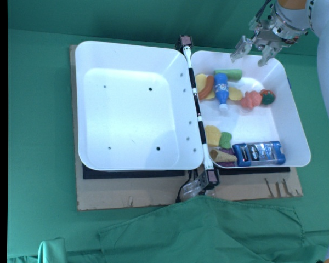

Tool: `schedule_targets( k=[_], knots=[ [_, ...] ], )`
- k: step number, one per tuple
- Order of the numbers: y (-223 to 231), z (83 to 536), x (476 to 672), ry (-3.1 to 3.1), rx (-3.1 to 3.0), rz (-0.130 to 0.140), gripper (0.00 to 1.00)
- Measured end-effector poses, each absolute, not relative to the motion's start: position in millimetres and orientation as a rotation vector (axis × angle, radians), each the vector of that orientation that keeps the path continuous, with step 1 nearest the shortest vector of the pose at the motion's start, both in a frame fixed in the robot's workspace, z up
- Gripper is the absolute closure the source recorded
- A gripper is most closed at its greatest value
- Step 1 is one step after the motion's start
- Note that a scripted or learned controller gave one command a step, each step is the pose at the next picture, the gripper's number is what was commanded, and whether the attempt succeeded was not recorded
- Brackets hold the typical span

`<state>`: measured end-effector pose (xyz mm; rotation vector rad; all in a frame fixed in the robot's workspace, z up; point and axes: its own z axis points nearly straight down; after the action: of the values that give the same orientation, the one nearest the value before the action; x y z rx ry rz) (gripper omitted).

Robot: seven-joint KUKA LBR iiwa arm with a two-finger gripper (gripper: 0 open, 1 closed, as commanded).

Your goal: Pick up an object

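Observation:
My gripper (253, 52) hangs open above the far rim of the right bin (291, 119), its two fingers spread with nothing between them. Below it in that bin lie a green cylinder (228, 74), a blue bottle (221, 90) with a white cap, an orange piece (206, 86), yellow pieces (201, 81), and a pink toy (251, 99) beside a red and green one (267, 96). Nearer the front rest a yellow piece (213, 134), a green piece (225, 140), a wedge (223, 156) and a blue box (259, 153).
The left bin (134, 106) stands beside the right one, with a black and white divider bar (196, 106) between them. Both rest on brown cardboard (131, 193). Crumpled green cloth (208, 229) lies in front.

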<state>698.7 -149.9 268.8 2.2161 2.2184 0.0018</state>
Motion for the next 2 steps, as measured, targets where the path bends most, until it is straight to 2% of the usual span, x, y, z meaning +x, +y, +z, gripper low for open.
schedule_targets(
  k=[1, 2],
  knots=[
    [-103, 206, 700.6, 2.223, 2.220, -0.002, 0.00],
    [-91, 287, 701.9, 2.214, 2.214, 0.013, 0.00]
  ],
)
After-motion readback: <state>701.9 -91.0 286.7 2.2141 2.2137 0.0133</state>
